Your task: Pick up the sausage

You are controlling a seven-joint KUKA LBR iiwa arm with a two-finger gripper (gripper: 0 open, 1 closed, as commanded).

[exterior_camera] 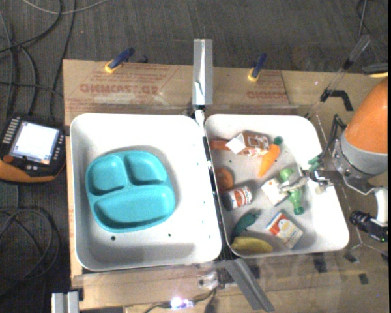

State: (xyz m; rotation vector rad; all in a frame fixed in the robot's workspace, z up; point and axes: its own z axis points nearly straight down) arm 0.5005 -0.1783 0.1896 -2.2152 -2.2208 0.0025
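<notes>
A short brown-orange piece that looks like the sausage [225, 177] lies by the right bin's left wall, next to a small can [238, 197]. Another reddish elongated piece [218, 145] sits at the back left, partly under a brown packet [253, 142]; I cannot tell which of the two is the sausage. My gripper [305, 178] hangs low over the bin's right half, beside a green bottle [294, 199] and a white box [274, 190]. It is well to the right of both pieces, with nothing visibly held.
The right bin [326, 240] also holds a carrot [268, 160], a juice box [283, 228], a banana [251, 244] and a dark green item [246, 221]. In the left bin [85, 253] lies a teal divided plate [131, 190]. A metal divider [202, 77] stands behind the bins.
</notes>
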